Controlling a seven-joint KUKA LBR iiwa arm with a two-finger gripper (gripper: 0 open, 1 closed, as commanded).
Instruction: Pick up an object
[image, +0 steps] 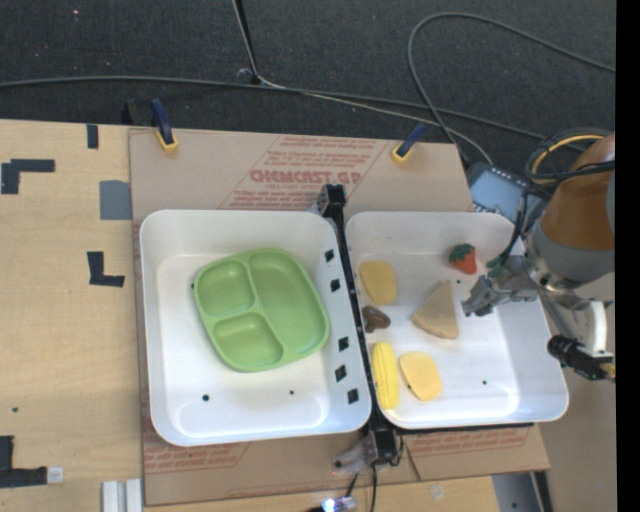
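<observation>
A: Where the desk (60, 330) stretched widest, what sat on it?

B: A cardboard sheet (300, 170) carried two white bins side by side. The left bin (170, 400) held a green tray (262, 308) with three compartments.

A: And the right bin (520, 390)?

B: The arm (580, 215) reached over its right rim. Inside lay a tan wedge (438, 311) near the middle, a corn cob (384, 374) against the left wall, a yellow oval (421, 376) just beside the cob, a paler yellow piece (379, 282) above, a small brown lump (375, 319) between that piece and the cob, and a red-and-green berry (462, 257) near the far wall.

A: The claw (481, 300)?

B: It hung just right of the wedge, below the berry. Whether its fingers were spread or closed, I could not tell; nothing appeared between them.
</observation>
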